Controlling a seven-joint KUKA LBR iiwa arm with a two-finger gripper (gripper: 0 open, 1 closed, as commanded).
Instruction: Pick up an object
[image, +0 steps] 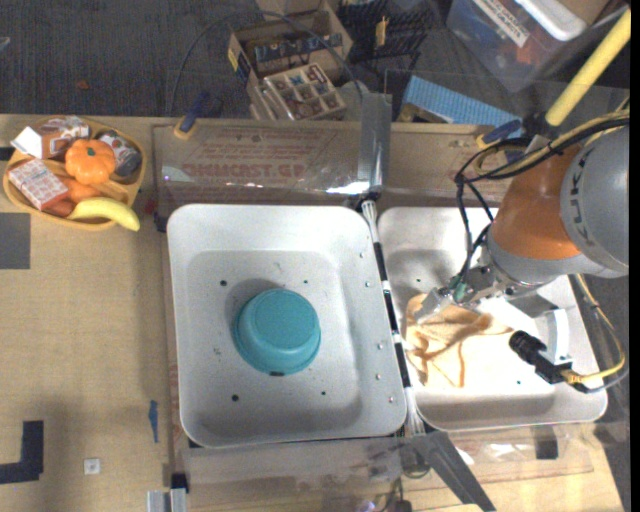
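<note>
2 white bins: L bin (200, 250) w/ 1 teal bowl (278, 330); R bin (500, 395) w/ 1 tan cloth (450, 335). Gripper (452, 296) at cloth's 12 o'clock; jaw state can't tell.

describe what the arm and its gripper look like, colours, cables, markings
The arm is a rounded grey body with a broad orange band and dark lettering on the grey shell. Black cables loop beside it down to the gripper, a small dark metallic piece.

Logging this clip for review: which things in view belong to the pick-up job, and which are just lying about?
Job:
- gripper, down in the right bin
- tan cloth beneath it
- teal bowl, upside down in the left bin

Lying about:
- fruit basket at far left
- cardboard boxes behind the bins
</note>
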